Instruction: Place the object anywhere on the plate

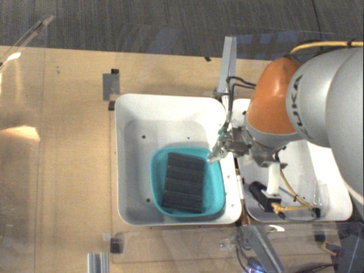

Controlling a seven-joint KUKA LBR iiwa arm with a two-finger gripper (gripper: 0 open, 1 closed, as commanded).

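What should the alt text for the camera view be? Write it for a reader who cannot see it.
A dark ridged block lies on a teal plate in the left white bin. The grey and orange arm reaches in from the right, its hand at the plate's upper right rim, beside the right white bin.

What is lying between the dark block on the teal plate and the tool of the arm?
In the camera view, just the teal plate's raised right rim separates the dark ridged block from the tool.

Wooden bench (62,181) under glare, dark, perhaps carpeted floor (142,10) beyond.
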